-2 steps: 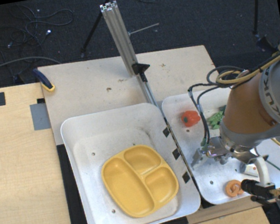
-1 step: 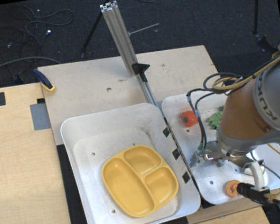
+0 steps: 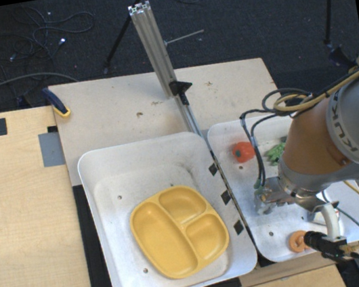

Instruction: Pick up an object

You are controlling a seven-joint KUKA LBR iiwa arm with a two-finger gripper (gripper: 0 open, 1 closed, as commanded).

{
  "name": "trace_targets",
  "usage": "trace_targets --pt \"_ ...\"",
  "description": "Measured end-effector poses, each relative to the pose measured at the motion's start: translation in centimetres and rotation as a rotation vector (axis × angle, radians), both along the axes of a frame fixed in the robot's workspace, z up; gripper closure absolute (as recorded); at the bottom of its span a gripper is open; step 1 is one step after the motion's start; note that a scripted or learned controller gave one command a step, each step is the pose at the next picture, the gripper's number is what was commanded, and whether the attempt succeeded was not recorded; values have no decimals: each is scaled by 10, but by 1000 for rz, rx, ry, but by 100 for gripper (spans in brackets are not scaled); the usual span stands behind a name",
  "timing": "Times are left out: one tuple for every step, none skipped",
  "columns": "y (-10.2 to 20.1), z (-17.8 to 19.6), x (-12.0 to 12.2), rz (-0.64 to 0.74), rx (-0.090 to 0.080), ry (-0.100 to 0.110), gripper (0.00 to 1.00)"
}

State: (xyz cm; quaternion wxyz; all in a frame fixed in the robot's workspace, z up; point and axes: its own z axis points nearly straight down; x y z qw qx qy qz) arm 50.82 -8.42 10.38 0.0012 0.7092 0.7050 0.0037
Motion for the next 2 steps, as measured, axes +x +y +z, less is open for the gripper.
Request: trace_targets --pt "3 58 9 7 -4 5 100" --pt "-1 119 15 7 -4 4 100"
